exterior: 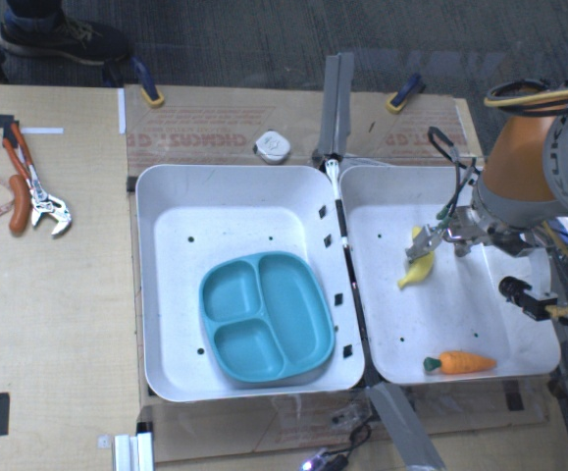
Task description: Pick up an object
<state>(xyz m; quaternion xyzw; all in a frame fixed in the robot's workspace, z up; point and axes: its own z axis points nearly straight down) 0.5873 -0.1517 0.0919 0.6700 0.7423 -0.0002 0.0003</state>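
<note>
Carrot (460,363): nearest to camera, lies flat by the front wall of the right bin (480,376), orange w/ green end pointing left. Well apart from the arm, nobody touches it.

Divided plate (262,315): teal, three compartments, in the left bin (156,263), toward the front. I see nothing in the compartments. I judge it a poor pick, too wide and flat for two fingers.

Banana (417,266): yellow, small, in the right bin approx. middle-left, tilted w/ one end up toward the end effector. This is the task's thing, as I read it, because the arm is aimed at it.

End effector (442,234): just at the upper end of the banana, coming in from the right and low over the bin floor. If the fingers are open or closed on the fruit, I cannot tell; metal parts and banana tip overlap there.

Arm (524,165): grey w/ orange band, bent down over the right bin's back-right corner, so the wrist can reach inward.

Step, my judgement: grasp attempt at the banana, not confirmed. I will wait for a lift before I count it.

Tabletop (58,341): on the far-left side lie pliers w/ orange handles (24,189), outside both bins, no part of the task.

Far edge: clamps (401,93) hold the board, I suppose so the bins do not slide.
</note>
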